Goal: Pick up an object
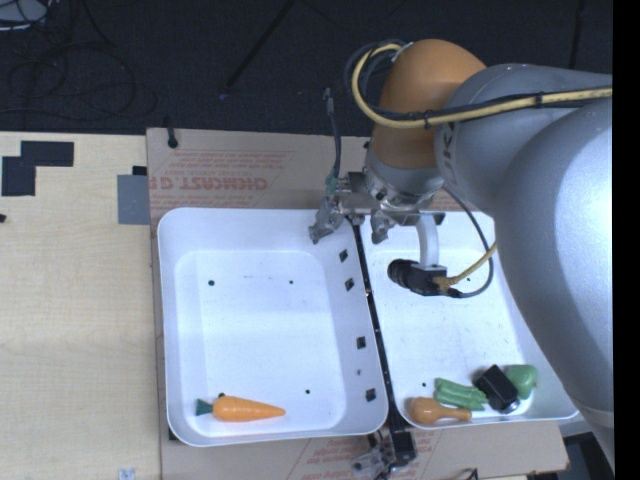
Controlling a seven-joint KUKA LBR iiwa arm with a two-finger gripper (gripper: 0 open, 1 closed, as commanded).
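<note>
An orange toy carrot [245, 408] lies near the front edge of the left bin [190, 268]. In the front right corner of the right bin [450, 338] lie a green pod-shaped toy [458, 393], a black block [497, 387], a green piece [522, 376] and an orange pear-shaped toy [438, 411]. My gripper [350, 230] hangs over the far end of the divider between the two bins, well away from all of these objects. It is open, its two grey fingertips spread to either side of the divider with nothing held between them.
The grey arm and its orange band [420, 88] cover the upper right and overhang the right bin. A black plug on a cable [415, 276] dangles below the wrist over that bin. Cardboard [250, 168] lies under the bins, and the wooden bench [70, 318] extends left.
</note>
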